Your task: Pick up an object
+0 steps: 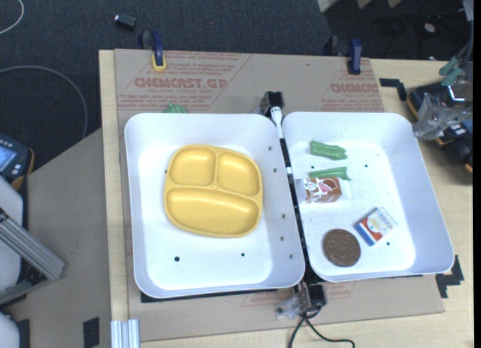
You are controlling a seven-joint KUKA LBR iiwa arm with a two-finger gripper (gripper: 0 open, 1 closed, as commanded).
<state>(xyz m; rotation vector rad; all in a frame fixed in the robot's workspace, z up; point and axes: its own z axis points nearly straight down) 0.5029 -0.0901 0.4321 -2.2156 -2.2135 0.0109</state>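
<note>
Bins side by side on a brown board clamped to the bench. Left bin (143, 249) carries a yellow divided plate (213, 190), three compartments, sitting roughly mid-bin, slightly toward the far edge, all compartments bare.

Right bin (428, 211) holds the loose items:
- green pod-shaped piece (328, 149) near the far edge, left of centre
- second green piece (331, 173), thinner, just nearer than the first, apart from it
- small red-and-white packet (323, 189) touching or just under that second green piece, close to the bin's left wall
- brown round disc (342, 247) lying flat near the near edge, left of centre
- small blue, white and red packet (375, 225) tilted, just beside the disc toward the right, not touching it

Gripper (443, 110) sits at the right edge of the view, beyond the right bin's far right corner, over the bench rather than over either bin. It reads as a cluster of grey metal and dark parts; cannot tell whether the fingers are apart or together. Nothing visible between them. All items lie in the bin, well apart from the gripper.

Small green scrap (176, 108) on the board just beyond the left bin's far edge. Two clamps, one blue-and-yellow (156, 49) and one blue (354, 55), on the board's far edge.
</note>
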